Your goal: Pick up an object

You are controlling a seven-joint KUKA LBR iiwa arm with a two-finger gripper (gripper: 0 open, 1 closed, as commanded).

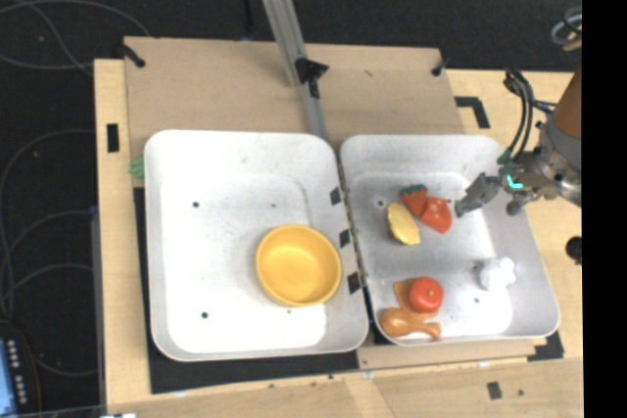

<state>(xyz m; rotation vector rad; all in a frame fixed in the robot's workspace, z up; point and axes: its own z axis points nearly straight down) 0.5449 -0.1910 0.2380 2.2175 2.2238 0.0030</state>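
Gripper (493, 194) over right bin (529, 240) – fingers apparently spread, holding nothing – near strawberry (431, 209).

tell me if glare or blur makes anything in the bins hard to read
Camera view: even, soft light and short shadows; the white bins look bright but not blown out. The yellow bowl and tomato read clearly, the white lump nearly blends into the bin, and the gripper is small and soft-edged.
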